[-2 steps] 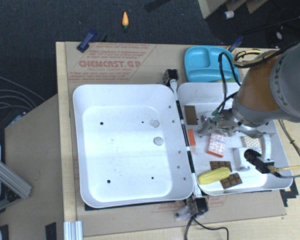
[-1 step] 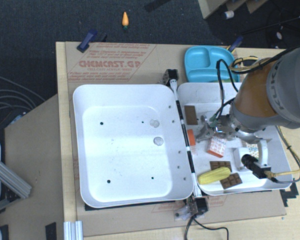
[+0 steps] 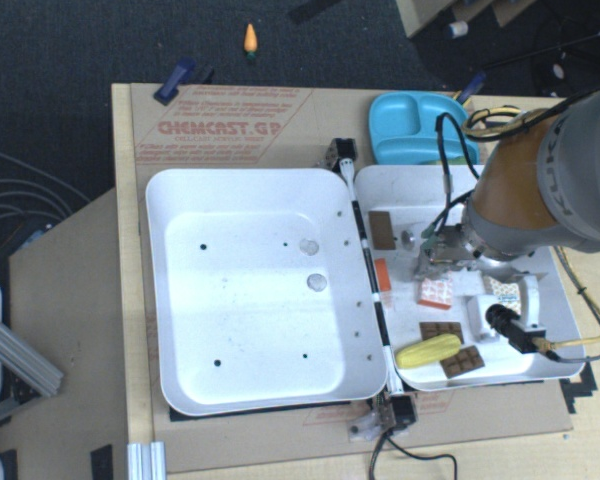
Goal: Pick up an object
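My gripper [image 3: 432, 258] hangs low in the right bin [image 3: 410, 183], over its middle, with the grey arm and orange band reaching in from the right. Just below it lies a white packet with red dots [image 3: 436, 291]. A brown block [image 3: 381, 230] lies at the bin's upper left, and an orange piece [image 3: 382, 274] sits by the left wall. Near the front lie a yellow corn cob [image 3: 428, 349], a dark brown chocolate bar [image 3: 440, 330] and a second brown bar [image 3: 462, 362]. A patterned white piece [image 3: 504, 291] shows beside the wrist.
The left bin [image 3: 180, 203] holds two small grey discs [image 3: 311, 265]. A light blue divided tray [image 3: 412, 126] stands behind the right bin. On the dark floor beyond the bench lie a blue clip [image 3: 174, 82] and a small orange thing [image 3: 250, 38].
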Available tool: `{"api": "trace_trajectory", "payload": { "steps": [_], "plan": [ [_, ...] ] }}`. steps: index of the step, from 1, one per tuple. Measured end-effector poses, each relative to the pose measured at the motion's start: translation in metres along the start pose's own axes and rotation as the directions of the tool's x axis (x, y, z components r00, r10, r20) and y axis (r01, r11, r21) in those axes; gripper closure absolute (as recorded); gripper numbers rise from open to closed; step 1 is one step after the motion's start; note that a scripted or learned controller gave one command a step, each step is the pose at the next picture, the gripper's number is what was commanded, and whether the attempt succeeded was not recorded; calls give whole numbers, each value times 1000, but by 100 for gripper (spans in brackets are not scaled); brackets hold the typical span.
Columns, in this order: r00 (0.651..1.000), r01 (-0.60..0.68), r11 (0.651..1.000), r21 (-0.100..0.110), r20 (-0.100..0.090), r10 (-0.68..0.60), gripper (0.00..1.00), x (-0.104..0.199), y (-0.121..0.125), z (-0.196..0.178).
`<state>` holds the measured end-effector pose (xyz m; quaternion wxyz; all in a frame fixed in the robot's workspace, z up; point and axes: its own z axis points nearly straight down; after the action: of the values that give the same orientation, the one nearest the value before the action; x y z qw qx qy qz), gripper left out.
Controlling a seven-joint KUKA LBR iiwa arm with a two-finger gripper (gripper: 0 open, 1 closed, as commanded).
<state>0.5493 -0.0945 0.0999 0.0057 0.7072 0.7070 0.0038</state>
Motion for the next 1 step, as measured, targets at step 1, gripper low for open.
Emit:
{"api": "trace_trajectory", "payload": {
  "steps": [1],
  "plan": [
    [1000,0,1000,2,0,0,0,0,-1,1]
  ]
}}
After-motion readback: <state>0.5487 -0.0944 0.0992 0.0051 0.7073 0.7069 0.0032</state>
